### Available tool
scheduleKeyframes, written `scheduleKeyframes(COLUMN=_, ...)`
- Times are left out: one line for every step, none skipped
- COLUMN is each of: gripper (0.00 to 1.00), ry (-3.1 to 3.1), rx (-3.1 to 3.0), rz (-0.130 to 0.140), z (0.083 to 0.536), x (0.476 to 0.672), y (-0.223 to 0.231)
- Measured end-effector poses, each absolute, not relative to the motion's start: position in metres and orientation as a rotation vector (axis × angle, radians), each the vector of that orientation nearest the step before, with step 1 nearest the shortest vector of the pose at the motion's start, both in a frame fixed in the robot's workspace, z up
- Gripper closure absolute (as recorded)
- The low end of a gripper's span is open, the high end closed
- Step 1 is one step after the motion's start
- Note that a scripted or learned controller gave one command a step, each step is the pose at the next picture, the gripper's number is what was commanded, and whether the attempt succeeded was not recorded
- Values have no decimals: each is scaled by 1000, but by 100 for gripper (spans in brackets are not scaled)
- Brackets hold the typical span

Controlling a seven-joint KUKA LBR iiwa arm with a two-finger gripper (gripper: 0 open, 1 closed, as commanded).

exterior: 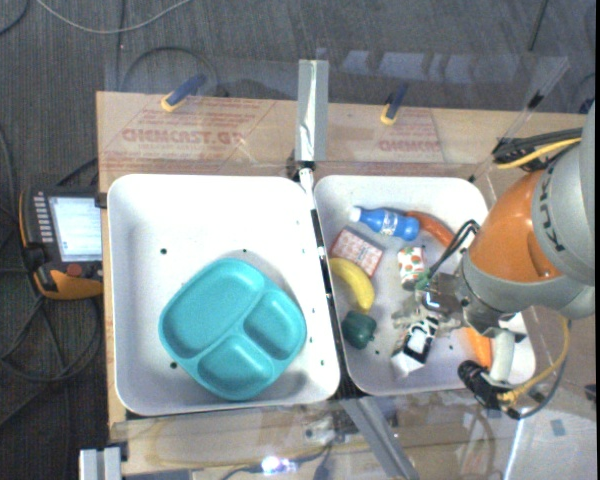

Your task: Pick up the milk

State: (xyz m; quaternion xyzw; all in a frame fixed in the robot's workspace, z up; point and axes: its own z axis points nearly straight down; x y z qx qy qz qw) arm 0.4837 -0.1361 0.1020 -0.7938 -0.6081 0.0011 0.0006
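Milk (416, 348) first: small white carton with black patches, lying tilted in the front part of the right bin (450, 192), close to the near wall. Not lifted, resting on the bin floor as far as visible.

Gripper (428, 313) right above and just behind the carton, hanging off the grey arm (525, 238) with the orange band, reaching in from the right. Touching the milk or only hovering next to it? Hard to say, too dark and cluttered around the tip. Same for open or clamped: honestly can't tell from this angle. No sign of the carton actually being gripped.

Rest of the right bin, pretty crowded:
- dark green lump (359, 328) just left of the milk
- banana (355, 280) behind that, along the left wall
- red and white packet (358, 251) just behind the banana
- little strawberry-print carton (411, 265) near the middle, just behind the gripper
- blue bottle (385, 222) with a white cap, lying flat at the back, with something orange (435, 228) beside it

Left bin (180, 208): big teal divided plate (233, 328) toward the front, sitting a bit skewed.

Both bins on cardboard (200, 128), with a handheld screen unit (60, 238) off to the left of the bench.
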Motion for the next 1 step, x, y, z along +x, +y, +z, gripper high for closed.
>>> scheduleKeyframes(gripper=100, ry=-1735, rx=-2618, rz=8, z=183, x=505, y=-64)
